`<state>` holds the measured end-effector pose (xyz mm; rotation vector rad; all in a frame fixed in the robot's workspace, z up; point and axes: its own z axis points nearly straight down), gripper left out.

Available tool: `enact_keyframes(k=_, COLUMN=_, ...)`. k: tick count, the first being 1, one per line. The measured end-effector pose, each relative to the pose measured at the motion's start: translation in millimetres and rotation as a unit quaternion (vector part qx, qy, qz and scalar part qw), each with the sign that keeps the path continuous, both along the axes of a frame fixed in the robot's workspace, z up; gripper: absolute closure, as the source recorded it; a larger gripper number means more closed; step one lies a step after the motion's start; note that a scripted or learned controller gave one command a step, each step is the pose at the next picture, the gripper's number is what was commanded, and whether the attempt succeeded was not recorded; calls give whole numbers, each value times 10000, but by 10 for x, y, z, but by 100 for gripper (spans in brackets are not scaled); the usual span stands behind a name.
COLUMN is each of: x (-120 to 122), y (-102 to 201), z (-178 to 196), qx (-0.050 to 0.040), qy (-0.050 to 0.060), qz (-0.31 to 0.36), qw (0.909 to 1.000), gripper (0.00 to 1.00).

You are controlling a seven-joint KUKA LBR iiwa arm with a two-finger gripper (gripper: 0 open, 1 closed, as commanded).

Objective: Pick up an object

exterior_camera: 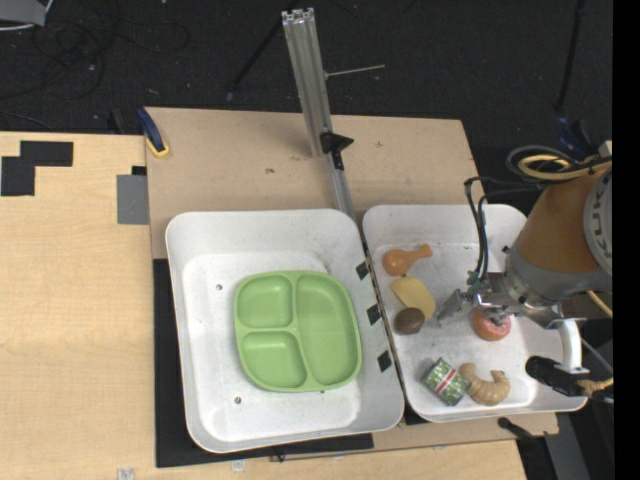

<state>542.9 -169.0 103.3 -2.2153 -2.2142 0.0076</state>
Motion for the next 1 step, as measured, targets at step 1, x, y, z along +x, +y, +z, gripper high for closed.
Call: enact_keyframes(k=1, x=14, y=-21, z=134, qx=-10, qy=-24, qz=-21, qw=10000, gripper=100)
